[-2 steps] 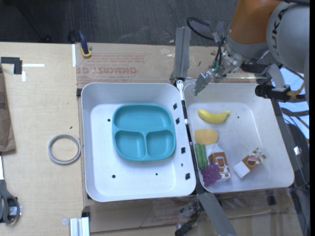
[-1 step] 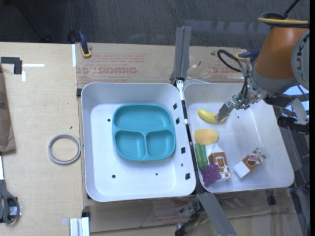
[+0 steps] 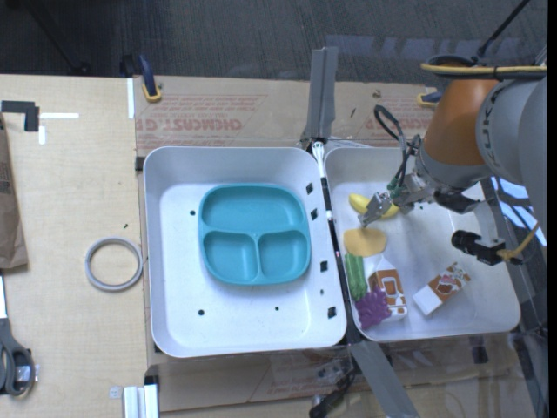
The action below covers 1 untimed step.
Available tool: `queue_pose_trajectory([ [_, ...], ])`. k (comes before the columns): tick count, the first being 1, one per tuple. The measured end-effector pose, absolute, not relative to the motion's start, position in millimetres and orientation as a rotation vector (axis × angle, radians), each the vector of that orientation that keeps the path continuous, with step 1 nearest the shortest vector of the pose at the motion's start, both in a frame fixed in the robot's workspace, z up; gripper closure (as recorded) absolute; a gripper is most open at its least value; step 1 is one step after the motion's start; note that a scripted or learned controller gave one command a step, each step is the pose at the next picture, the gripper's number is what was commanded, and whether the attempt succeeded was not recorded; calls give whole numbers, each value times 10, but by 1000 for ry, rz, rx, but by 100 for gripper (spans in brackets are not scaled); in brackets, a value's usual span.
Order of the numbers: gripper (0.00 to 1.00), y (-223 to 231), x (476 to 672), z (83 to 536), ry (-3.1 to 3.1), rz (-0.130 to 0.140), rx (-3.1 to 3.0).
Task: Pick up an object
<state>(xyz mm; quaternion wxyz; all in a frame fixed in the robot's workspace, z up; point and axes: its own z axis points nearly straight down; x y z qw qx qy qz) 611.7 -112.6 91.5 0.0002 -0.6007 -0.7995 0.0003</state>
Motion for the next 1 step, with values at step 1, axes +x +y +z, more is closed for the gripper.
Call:
queue_pose_trajectory([
  [1, 0, -1037, 5624, 917, -2593, 1, -1773],
])
